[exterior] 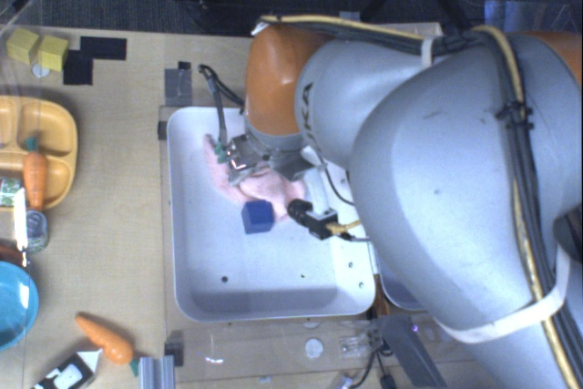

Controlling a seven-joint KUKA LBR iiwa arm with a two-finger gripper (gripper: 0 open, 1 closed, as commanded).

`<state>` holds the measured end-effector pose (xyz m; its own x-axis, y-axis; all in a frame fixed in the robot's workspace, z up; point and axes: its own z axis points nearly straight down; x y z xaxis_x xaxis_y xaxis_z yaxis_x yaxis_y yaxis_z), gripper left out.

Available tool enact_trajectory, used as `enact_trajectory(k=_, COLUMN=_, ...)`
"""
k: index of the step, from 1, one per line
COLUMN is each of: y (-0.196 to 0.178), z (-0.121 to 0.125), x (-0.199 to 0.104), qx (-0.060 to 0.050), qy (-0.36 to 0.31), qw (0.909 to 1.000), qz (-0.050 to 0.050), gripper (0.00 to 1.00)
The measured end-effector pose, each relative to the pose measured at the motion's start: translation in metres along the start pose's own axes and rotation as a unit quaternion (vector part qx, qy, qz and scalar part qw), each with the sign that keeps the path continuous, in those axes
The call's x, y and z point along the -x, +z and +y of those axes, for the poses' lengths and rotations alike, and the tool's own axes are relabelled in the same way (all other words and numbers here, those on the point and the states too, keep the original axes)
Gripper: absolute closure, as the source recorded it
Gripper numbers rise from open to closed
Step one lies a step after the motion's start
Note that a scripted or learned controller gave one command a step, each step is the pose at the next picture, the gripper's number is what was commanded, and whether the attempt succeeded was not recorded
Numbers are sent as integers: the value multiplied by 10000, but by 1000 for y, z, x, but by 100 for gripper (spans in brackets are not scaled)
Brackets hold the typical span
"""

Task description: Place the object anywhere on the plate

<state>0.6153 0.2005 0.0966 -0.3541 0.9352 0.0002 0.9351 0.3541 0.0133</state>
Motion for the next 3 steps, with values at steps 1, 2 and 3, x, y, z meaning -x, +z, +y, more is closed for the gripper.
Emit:
enact_trajectory(k=1, y=-51, z=-4, x=69, qx=-36, qy=737, qw=9973, qz=-7, gripper=100)
enact_trajectory(k=2, y=-28, z=8, x=-19, qx=-44, qy=862, qw=9963, qz=3, gripper=100)
enact_trajectory(k=3, y=-63, z=4, x=64, qx=-38, qy=655, qw=9978, qz=-9, gripper=100)
